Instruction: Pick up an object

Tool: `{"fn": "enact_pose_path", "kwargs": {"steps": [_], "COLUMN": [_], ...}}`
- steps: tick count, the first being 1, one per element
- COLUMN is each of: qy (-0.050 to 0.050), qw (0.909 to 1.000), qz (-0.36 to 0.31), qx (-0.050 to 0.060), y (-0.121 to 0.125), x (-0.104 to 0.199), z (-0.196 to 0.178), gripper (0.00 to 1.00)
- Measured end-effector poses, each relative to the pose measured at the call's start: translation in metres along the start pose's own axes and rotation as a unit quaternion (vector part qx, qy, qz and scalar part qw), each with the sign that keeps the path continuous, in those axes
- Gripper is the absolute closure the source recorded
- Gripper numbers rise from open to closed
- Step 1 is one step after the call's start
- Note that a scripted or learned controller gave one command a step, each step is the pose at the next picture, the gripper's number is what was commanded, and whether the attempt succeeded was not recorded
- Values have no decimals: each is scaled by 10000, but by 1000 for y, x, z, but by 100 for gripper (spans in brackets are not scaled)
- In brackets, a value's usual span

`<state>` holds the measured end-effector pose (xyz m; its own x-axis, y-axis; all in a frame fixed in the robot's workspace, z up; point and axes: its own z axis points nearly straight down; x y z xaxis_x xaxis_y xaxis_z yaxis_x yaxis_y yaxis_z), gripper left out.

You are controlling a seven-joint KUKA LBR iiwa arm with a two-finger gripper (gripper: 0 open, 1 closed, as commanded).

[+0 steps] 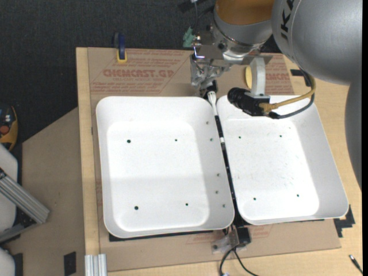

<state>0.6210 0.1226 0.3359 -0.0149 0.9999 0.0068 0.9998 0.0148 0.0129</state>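
Camera view: looks down at a slant on a brown cardboard-covered bench printed with red lettering

Arm: the grey KUKA arm with an orange band reaches in from the right and leans over the far edge of the bins

Gripper: the two-finger metal gripper hangs at the far end of the seam between the bins; whether it is apart or together I cannot tell, and nothing is seen held in it

Task's thing: no loose object to pick can be made out in either bin, so where it lies cannot be told

Progress: judged from this, nothing has been picked up yet; finding, grasping and lifting an object all remain

Bins: two, the shallow white plastic left bin and the shallow white plastic right bin, edges touching

Other things: one blue and yellow clamp on the far edge of the bench; one black cable fitting with a tan lead by the wrist, over the right bin's far rim
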Motion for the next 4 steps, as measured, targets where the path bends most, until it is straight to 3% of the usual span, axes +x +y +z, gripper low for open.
{"fn": "enact_pose_path", "kwargs": {"steps": [1, 2, 3, 4], "qy": [-34, -51, -26, -28], "qw": [9999, 9999, 9999, 10000], "qz": [57, 117, 39, 81], "qx": [90, 69, 123, 17], "y": [12, 18, 41, 27], "x": [28, -67, 22, 6], "z": [41, 32, 162, 77], "gripper": [100, 100, 100, 100]}}
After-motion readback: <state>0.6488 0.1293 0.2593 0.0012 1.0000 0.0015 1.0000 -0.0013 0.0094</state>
